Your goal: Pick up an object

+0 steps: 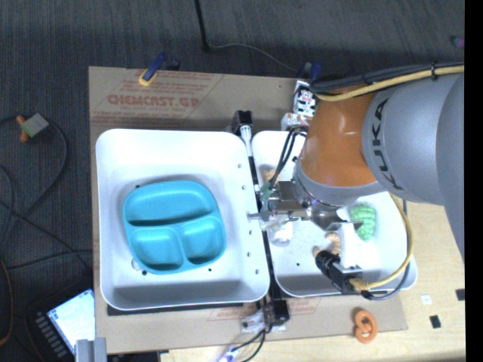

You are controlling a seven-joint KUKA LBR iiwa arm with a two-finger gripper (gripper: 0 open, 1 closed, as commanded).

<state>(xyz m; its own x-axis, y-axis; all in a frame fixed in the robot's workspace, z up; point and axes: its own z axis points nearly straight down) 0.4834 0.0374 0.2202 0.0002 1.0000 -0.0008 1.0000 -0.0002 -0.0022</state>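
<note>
Grey arm [423,142], orange band above the wrist, lettered "KUKA" on its casing, reaching over the right bin [400,277]. Gripper [283,216] low at that bin's left wall; finger spread not discernible, nothing seen held. Green object [365,219] inside the right bin, just right of the gripper. Blue divided tray [175,225] in the left bin [113,277], beyond the shared wall. Brown board [166,100] behind the left bin, printed "CHEMCAST GP". Orange ring [365,326] on the bench below the right bin. Dark carpet around the bench.
</note>
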